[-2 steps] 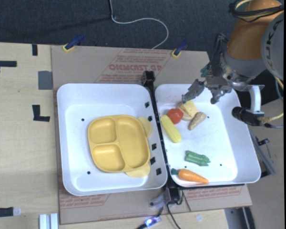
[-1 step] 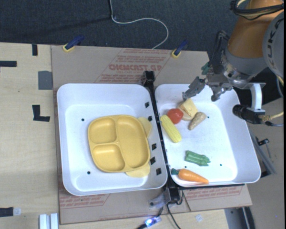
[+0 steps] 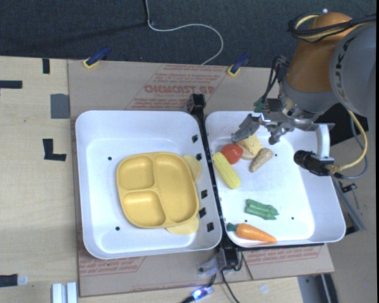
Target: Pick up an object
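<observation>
So the stuff to grab is all piled in the right bin point(image 3: 316, 219), and most of it sits right under or just beside the hand point(image 3: 260, 131). Directly below the hand there's a pale yellow wedge point(image 3: 251, 145) that looks like cheese, with a red tomato point(image 3: 232, 153) touching it on the side away from the arm. A tan potato-looking piece point(image 3: 261, 160) lies just beside the wedge, a bit nearer the camera than the hand. The corn cob point(image 3: 227, 170) lies slanted next to the tomato, close to the divider between the bins. Further from the hand, toward the near edge of the bin, there's a green pepper or bean thing point(image 3: 261, 209), and past that an orange carrot point(image 3: 256, 233) lying almost against the near rim.

The hand itself hangs over the far part of the right bin with its two fingers spread apart, and nothing sits between them. Whether the tips are touching the wedge can't be told from this angle.

Behind the hand, the arm point(image 3: 316, 55) comes in from the right with its orange band on show.

Well away from the hand, the left bin point(image 3: 95, 169) has a yellow divided tray point(image 3: 156, 189) in it, three compartments, resting flat. Both bins sit on a cardboard sheet point(image 3: 170, 84) on the worktop point(image 3: 25, 169), and a white cable point(image 3: 189, 30) loops across the dark floor beyond.
</observation>
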Tool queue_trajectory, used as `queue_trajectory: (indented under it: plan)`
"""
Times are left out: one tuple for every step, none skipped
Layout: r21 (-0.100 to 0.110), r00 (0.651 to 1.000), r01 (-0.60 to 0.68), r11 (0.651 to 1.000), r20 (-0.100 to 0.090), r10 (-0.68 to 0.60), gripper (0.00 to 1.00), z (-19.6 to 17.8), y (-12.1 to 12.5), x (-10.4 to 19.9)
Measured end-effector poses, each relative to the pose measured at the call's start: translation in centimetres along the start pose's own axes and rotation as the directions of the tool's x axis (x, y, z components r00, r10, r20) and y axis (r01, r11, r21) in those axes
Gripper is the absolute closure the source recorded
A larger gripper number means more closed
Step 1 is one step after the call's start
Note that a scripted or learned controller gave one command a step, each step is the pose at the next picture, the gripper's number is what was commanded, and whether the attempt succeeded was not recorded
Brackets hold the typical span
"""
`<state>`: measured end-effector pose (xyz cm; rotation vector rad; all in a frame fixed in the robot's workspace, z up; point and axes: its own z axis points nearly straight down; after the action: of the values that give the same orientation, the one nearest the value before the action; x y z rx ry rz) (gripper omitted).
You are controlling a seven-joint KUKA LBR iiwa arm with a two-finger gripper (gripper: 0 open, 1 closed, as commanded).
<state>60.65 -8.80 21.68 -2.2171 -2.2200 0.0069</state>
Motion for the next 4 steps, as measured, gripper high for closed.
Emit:
queue_trajectory:
  plan:
    - [0.001, 1.0, -0.001, 1.0, 0.0, 0.001, 0.0, 5.1, -0.6, -0.8]
    - [0.001, 1.0, 0.0, 1.0, 0.0, 0.0, 0.0, 9.9, 0.1, -0.9]
    - [-0.004, 1.0, 0.001, 1.0, 0.001, -0.001, 0.0, 13.4, 0.1, -0.8]
    - [-0.005, 1.0, 0.002, 1.0, 0.001, -0.002, 1.0, 12.2, 0.1, -0.8]
